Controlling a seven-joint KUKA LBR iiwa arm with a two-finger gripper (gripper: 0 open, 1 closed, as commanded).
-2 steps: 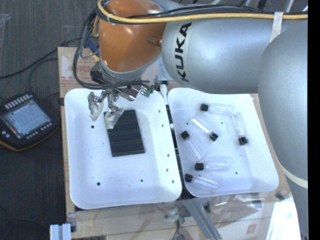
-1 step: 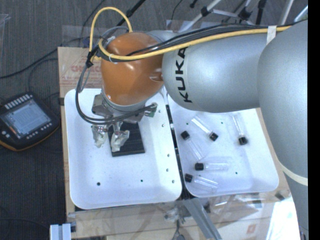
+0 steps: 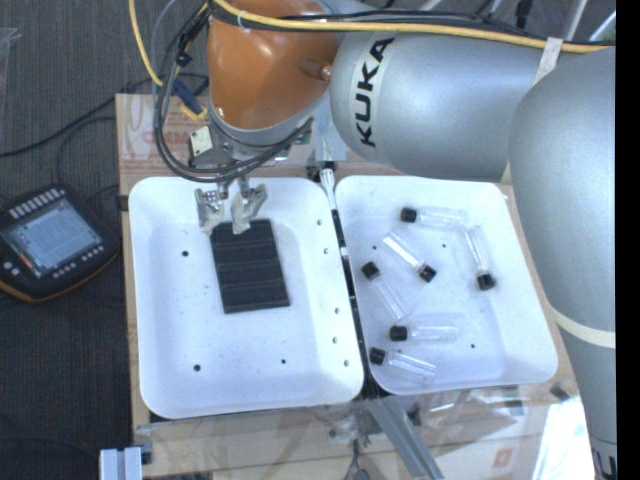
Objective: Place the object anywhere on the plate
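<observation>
The pincer point(image 3: 231, 211) is hanging with its fingers slightly parted and gripping nothing, just above the far end of the black ribbed plate point(image 3: 251, 265). The plate is lying in the left bin point(image 3: 160, 368). Clear black-capped vials point(image 3: 408, 256) are lying scattered in the right bin point(image 3: 520, 348) beside it.

A handheld control pendant point(image 3: 50, 243) lies left of the bench.

The flat rectangular plate point(image 3: 252, 266) is black with ridged stripes. Both shallow plastic bins point(image 3: 170, 368) are white with small dark dots. The clear small tubes point(image 3: 410, 258), at 3 o'clock, have black caps.
</observation>
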